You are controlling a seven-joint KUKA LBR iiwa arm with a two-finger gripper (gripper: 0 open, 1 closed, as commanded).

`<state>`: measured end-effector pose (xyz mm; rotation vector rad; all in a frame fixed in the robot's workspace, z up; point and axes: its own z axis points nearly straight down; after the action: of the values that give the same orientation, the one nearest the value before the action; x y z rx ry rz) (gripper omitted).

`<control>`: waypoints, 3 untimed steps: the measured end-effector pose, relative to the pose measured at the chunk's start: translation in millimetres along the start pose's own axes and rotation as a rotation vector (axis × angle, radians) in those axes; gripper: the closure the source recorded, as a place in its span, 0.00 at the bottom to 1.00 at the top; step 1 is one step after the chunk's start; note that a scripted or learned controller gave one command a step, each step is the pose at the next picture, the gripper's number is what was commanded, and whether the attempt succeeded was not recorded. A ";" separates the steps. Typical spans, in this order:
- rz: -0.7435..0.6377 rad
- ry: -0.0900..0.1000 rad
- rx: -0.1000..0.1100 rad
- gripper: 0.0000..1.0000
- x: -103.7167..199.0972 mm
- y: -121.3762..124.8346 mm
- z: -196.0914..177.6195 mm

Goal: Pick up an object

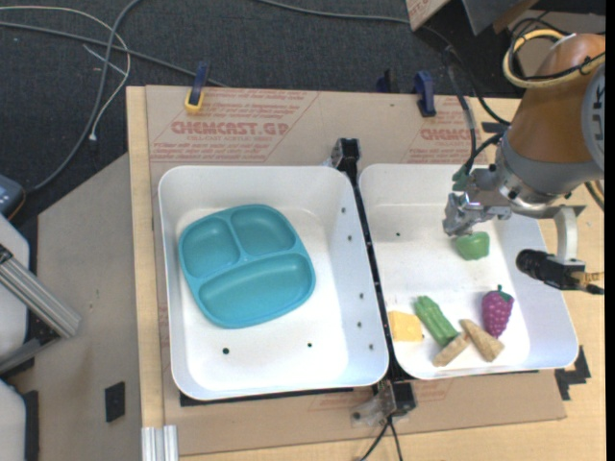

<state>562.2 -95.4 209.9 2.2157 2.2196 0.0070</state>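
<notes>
The gripper (pixel 465 221) hangs over the right bin (pixel 413 195), near the middle of its right half, directly above and touching or almost touching a small green object (pixel 473 247) — possibly a toy pepper or apple. Whether the fingers are spread or closed cannot be told from this angle; the green object sits just below them, not visibly between them. The arm (pixel 553 113), grey with an orange band, enters from the bin's right edge.

Toward the near edge of the right bin lies a cluster of items: a purple grape bunch (pixel 497 310) by the right wall, two tan sticks (pixel 468 342) crossed beside it, a green cucumber-like piece (pixel 434 318) touching them, and a yellow piece (pixel 405 327) against the left wall.

The left bin (pixel 327 353) holds a teal divided plate (pixel 248 264) — three compartments, lying flat, left of centre.

Both bins rest on a cardboard sheet (pixel 240 128) clamped at its far edge.
</notes>
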 end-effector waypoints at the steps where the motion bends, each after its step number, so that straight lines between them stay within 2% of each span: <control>1: 0.001 0.001 0.004 1.00 0.1 0.8 -12.0; 3: -0.004 0.003 0.007 1.00 100.5 7.3 -3.9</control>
<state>569.3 5.1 213.9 2.2166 2.2296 0.0026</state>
